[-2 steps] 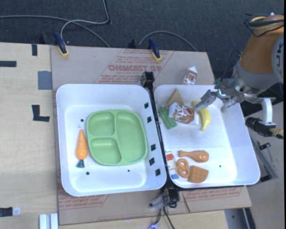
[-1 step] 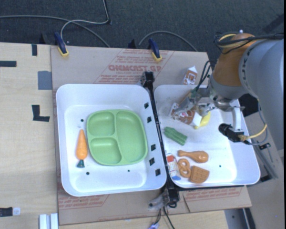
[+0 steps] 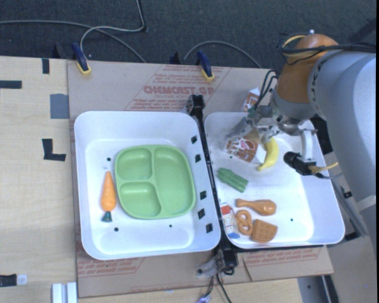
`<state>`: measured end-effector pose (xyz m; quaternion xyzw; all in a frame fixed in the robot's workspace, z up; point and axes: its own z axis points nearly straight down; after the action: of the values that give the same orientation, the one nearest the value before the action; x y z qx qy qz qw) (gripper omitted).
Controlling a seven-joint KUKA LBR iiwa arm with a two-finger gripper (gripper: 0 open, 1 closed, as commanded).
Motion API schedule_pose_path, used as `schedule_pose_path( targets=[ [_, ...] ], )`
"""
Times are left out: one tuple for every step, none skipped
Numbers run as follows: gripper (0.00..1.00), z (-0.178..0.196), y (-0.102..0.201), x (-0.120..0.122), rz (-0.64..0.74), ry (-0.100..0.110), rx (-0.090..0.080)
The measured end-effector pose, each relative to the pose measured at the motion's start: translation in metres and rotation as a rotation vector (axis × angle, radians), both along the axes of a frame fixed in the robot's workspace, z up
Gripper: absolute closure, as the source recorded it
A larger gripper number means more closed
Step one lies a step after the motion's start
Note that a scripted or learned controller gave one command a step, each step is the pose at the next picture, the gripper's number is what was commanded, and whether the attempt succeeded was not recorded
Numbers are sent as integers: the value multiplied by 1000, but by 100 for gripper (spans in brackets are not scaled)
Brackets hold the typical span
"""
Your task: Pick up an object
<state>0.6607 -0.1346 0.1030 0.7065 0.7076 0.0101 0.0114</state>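
While one waffle [image 3: 263, 231], one pretzel [image 3: 244, 220] and one drumstick [image 3: 257, 206] are lying nearest in the right bin [image 3: 316, 223], one banana [image 3: 270, 154] is sitting beside the gripper [image 3: 259, 124], whose jaws I cannot tell.

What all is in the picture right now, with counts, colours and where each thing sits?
bins: 2, white, side by side on the bench
divided plate: 1, green, left bin
toy carrot: 1, orange, left bin, left of plate
banana: 1, yellow, right bin, upper part
carton: 1, white and brown, beside banana
pickle: 1, green, right bin, left side
drumstick: 1, tan, right bin, lower part
pretzel: 1, brown, lower right bin
waffle: 1, tan, beside pretzel
clamps: 2, blue and yellow, bench's far edge
arm: 1, grey with orange band, over right bin
gripper: 1, above carton
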Motion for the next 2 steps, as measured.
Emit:
schedule_pose_path(
  targets=[
    [0,-1,4,6,0,2,0],
    [0,-2,4,15,3,12,3]
  ],
)
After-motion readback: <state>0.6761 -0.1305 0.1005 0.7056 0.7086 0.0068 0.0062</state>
